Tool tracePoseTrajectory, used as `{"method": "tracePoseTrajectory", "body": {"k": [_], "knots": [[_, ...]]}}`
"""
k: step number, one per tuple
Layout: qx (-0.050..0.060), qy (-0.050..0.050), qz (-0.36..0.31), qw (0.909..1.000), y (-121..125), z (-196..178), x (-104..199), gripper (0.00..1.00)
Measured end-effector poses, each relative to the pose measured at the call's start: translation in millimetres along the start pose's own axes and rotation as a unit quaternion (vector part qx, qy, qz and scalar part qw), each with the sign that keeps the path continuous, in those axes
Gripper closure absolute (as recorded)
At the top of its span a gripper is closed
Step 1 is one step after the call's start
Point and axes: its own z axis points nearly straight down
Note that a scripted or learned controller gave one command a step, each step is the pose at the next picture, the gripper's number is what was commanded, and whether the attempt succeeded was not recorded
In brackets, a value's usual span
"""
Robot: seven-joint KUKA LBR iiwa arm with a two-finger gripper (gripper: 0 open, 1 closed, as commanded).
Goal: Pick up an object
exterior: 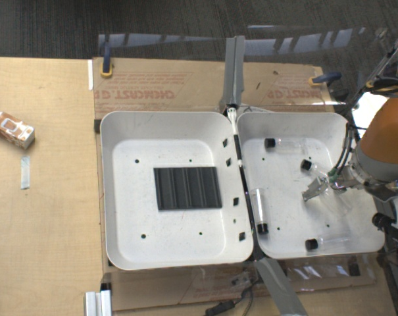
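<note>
Two bins sit side by side on the bench. A ridged mat (pixel 187 188) lies flat in the middle of the left bin (pixel 120 242). In the right bin (pixel 277 247), a clear tube (pixel 257 210) lies along the left wall. A small cap (pixel 270 143) lies near the back and another cap (pixel 311 245) near the front. Far left, outside the bins, a little box (pixel 13 130) sits on the bench, with a small strip (pixel 25 173) just in front of it
</note>
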Motion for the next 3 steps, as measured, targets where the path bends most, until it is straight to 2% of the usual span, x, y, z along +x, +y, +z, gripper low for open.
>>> {"method": "tracePoseTrajectory", "body": {"k": [1, 2, 3], "knots": [[0.0, 0.0, 0.002, 1.0, 0, -9, -1, 1.0], [0.001, 0.0, 0.0, 1.0, 41, -4, 36, 1.0], [0.001, 0.0, 0.023, 0.9997, 60, -88, 88, 1.0]]}}
